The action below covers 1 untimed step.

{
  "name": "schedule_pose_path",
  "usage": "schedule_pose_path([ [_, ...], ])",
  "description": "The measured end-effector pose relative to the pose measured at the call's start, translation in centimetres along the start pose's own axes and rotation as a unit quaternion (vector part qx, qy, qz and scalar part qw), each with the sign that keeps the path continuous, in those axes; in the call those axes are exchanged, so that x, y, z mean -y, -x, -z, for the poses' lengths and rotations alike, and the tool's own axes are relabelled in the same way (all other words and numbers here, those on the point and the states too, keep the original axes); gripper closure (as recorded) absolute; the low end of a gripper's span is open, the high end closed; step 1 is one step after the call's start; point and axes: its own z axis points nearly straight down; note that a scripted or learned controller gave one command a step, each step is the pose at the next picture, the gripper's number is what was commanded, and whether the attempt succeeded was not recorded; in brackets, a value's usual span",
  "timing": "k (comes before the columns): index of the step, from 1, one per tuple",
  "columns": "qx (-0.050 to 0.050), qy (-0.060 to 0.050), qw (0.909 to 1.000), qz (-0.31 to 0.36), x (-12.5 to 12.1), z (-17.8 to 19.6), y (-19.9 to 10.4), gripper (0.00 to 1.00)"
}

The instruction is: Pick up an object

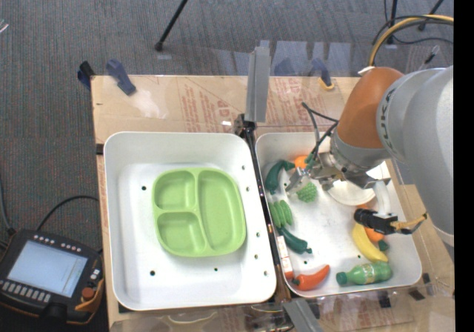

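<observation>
At the near left corner a handheld control pad (46,273) with a pale screen sits on the floor, partly cut off by the lower edge. On the bench, the left bin (118,175) holds a green divided plate (198,211) with three compartments, lying flat near the bin's middle. The right bin (411,264) is crowded: nearest the front lie a red-orange pepper (312,277) and a green bottle (365,273) on its side, whose label is too small to read. Behind them are a yellow banana (366,243), a dark green cucumber (293,238) and a lighter green ridged vegetable (281,213) along the dividing wall. Farther in, a small head of broccoli (306,192) sits just beside the gripper (302,177), which points down and to the left into the bin's far half; its tips are small and blurred against the toys, so how far apart they stand, and whether anything is caught between them, cannot be told. A dark curved green piece (275,173) lies to the left of the tips, and an orange item (300,162) is half hidden behind them. A white dish (351,194) is mostly covered by the wrist. The arm (415,130) enters from the right, grey, with its orange band bent toward the bin, hiding the far right corner. Faint red print on the bench's cardboard (200,104) beyond the bins is unreadable.
</observation>
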Motion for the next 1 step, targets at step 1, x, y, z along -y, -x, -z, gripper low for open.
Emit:
schedule_pose_path([
  [1,0.001,-0.002,1.0,0.003,0.01,0.94,-0.06,1.0],
])
